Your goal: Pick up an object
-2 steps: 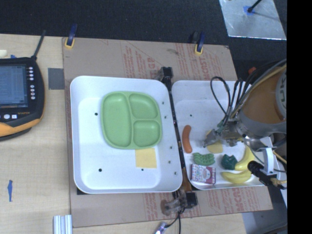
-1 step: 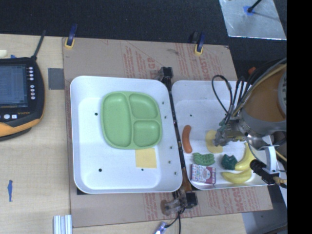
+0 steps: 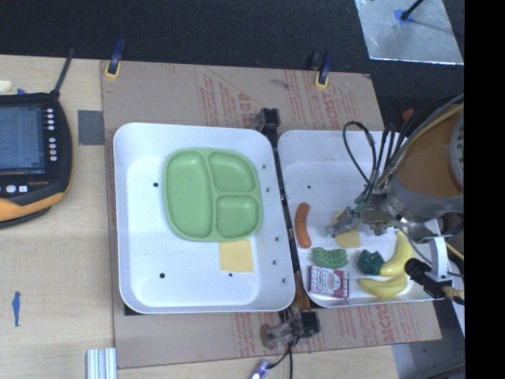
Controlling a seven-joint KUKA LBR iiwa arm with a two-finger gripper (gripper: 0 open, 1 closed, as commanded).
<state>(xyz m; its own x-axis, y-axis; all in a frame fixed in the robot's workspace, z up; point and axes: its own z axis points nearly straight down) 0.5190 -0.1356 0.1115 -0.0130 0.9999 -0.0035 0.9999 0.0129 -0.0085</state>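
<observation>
The gripper (image 3: 353, 226) sits low in the right bin (image 3: 316, 152); whether its fingers are apart or together cannot be told. Just below it lie a yellow block (image 3: 348, 239), broccoli (image 3: 329, 256), a banana (image 3: 392, 275) and a packet (image 3: 328, 282); a sausage (image 3: 302, 223) lies to its left.

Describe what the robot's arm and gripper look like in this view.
The arm is bulky and rounded, grey with a broad orange band above the wrist. Several black cables loop out from it and run down to the gripper, a small dark metal assembly at the arm's tip, over the right bin. Its finer details are too small and blurred to make out.
</observation>
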